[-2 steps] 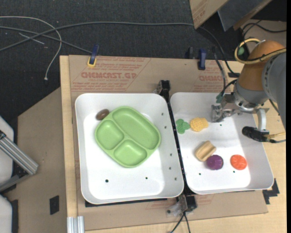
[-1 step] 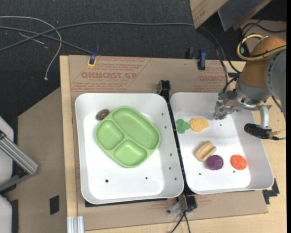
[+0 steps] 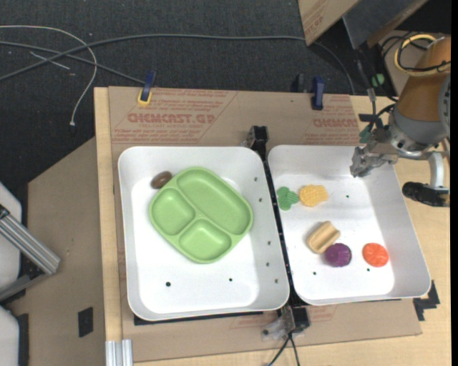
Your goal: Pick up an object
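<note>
Toy foods (image 3: 323, 236) in right white bin (image 3: 401, 282).

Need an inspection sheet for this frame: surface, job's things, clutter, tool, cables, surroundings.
Surface: two white bins side by side, left bin and right bin, on a cardboard sheet held by blue clamps.
Job's things: right bin holds a green piece, yellow piece, tan block, purple ball, orange ball. Left bin holds a brown lump.
Clutter: green divided tray in left bin.
Tool: tool over the right bin's far right corner, nothing seen held.
Cables: grey cables on dark floor; cable at front edge.
Surroundings: cardboard box at top.
</note>
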Motion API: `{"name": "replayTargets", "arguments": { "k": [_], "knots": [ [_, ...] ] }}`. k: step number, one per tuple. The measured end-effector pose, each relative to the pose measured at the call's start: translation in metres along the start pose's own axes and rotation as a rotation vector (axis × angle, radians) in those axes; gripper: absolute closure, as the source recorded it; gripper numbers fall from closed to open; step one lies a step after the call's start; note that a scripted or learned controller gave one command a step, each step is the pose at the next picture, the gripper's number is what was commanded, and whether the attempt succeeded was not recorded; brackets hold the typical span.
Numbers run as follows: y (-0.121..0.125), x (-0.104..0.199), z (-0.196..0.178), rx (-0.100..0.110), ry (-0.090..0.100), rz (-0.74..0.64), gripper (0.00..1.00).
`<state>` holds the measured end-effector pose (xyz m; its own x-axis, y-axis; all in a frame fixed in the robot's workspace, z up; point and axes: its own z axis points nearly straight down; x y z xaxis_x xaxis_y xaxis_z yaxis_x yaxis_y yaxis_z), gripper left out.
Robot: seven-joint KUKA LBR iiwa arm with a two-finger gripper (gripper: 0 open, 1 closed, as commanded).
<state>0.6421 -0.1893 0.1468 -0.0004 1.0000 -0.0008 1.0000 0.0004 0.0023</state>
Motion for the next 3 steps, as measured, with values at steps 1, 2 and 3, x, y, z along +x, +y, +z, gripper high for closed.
{"name": "replayTargets", "arguments": {
  "k": [1, 2, 3],
  "knots": [
    [0.001, 0.001, -0.064, -0.003, -0.001, -0.001, 1.00],
    [0.002, 0.000, -0.095, -0.002, 0.000, 0.000, 1.00],
    [-0.015, 0.048, -0.085, 0.005, 0.002, -0.002, 1.00]
  ]
}}
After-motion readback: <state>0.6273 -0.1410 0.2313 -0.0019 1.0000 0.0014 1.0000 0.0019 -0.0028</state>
